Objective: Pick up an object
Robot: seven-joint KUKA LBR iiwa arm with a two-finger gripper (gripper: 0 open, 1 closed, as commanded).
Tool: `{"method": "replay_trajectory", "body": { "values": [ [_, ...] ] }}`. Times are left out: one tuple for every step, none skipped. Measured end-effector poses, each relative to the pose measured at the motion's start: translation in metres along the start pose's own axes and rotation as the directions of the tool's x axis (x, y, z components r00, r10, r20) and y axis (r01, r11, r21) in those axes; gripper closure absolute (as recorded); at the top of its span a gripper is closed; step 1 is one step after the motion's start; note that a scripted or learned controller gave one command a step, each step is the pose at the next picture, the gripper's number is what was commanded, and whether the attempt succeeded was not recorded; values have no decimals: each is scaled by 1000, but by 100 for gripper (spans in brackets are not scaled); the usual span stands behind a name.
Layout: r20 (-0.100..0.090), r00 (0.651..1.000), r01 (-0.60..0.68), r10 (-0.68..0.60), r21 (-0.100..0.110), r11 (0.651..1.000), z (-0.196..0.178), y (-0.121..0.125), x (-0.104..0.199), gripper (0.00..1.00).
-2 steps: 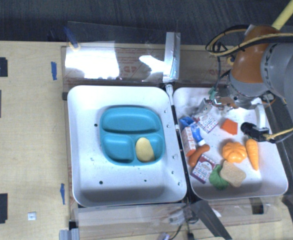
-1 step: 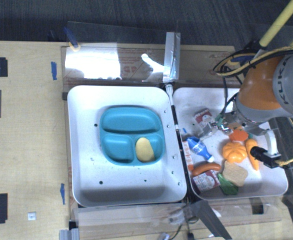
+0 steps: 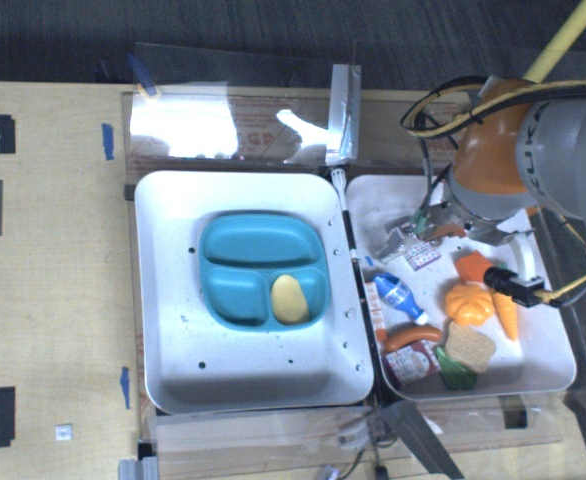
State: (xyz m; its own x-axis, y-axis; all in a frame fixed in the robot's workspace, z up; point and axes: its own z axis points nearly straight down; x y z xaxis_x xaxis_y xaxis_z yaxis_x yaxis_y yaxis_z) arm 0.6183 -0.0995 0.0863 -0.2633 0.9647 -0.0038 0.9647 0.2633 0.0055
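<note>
Reaching in from the right, the robot's hand [image 3: 420, 224] hangs low over the far left part of the right bin [image 3: 558, 368], its metal tip just above a small printed packet [image 3: 420, 256]; whether its fingers are apart or together cannot be told, and nothing can be seen between them. The grey arm [image 3: 563, 153] with its orange band [image 3: 488, 153] fills the bin's far right corner, trailed by black and yellow cables. Objects to pick lie clustered in the near half of that bin: a blue-and-white wrapper [image 3: 393, 295] at left, an orange toy pepper [image 3: 470, 304] beside a carrot [image 3: 505, 313], a slice of toast [image 3: 470, 347] leaning on a green piece [image 3: 457, 373], and a red sausage [image 3: 410, 336] over a labelled pack [image 3: 409, 364]. In the left bin [image 3: 163, 288], a blue divided tray [image 3: 238, 268] holds a pale yellow egg-shaped item [image 3: 289, 299] in its near right section. Both bins sit side by side on the wooden tabletop [image 3: 53, 268].
</note>
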Motion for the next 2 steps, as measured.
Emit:
{"method": "replay_trajectory", "body": {
  "values": [
    [0,1000,-5,5,0,1000,-8,0,-1,100],
    [-3,988,-157,157,4,988,-101,42,26,100]
  ]
}}
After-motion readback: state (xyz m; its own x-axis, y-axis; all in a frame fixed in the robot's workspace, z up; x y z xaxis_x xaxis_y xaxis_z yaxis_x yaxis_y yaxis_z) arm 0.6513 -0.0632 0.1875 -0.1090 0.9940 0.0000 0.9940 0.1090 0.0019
